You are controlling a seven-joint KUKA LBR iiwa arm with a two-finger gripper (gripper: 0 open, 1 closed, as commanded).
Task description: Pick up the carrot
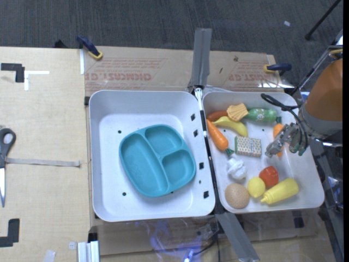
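The pincer (278, 144) is hovering over the right bin (313, 192), its grip state unclear, away from the carrot (217, 136).

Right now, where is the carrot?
The carrot lies in the right bin, against its left wall, just below the banana and left of the cracker.

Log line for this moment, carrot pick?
gripper: over right bin, right side | carrot: at bin's left wall, beside banana, ungrasped | status: pick pending
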